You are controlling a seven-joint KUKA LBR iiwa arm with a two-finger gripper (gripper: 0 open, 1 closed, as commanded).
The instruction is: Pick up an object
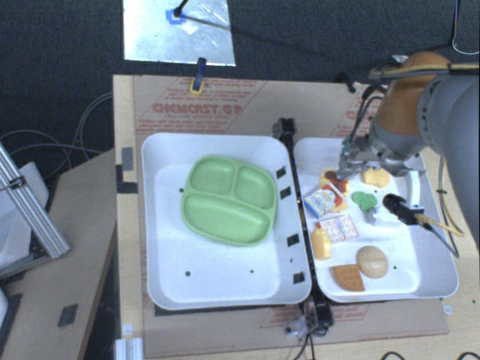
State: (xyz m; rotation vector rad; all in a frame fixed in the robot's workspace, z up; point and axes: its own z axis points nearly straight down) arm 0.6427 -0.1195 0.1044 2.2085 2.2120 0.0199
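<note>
My gripper [347,166] hangs low over the back of the right bin [431,276], just above and beside a red and orange toy [333,180]. A yellow piece [376,177] lies to its right. Further forward lie a blue and white packet [322,201], a green toy [365,199], a pink and white packet [342,228], a yellow bottle [321,242], a tan bun [371,261] and an orange wafer [348,277]. I see nothing held in the gripper.
The left bin [161,276] holds a green divided plate [229,199]. A black divider [294,201] runs between the two bins. The grey arm [442,118] with its orange band comes in from the right above the right bin's back corner.
</note>
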